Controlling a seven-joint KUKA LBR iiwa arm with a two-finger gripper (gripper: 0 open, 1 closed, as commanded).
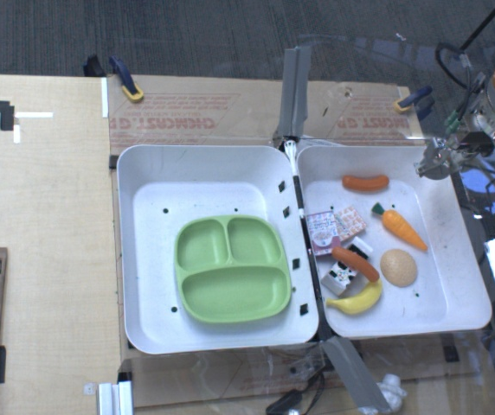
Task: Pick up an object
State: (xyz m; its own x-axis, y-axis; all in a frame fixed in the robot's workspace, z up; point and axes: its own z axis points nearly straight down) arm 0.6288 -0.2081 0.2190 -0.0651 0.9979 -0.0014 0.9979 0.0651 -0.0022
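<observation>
The right bin (438,314) holds several toy foods. A sausage (365,181) lies near its far side. A carrot (401,228) sits right of centre, with a beige egg (398,267) below it. A yellow banana (356,300) rests at the near left, beside a second sausage (355,262), a black-and-white toy (343,276) and two small printed packets (335,226). My gripper (435,164) hangs over the bin's far right corner, above and right of the carrot, apart from all the items.
The left bin (144,232) holds a green divided plate (232,268). A grey divider post (294,93) stands between the bins at the far side. Clamps (126,78) hold brown cardboard behind the bins. Cables (468,67) trail at the right.
</observation>
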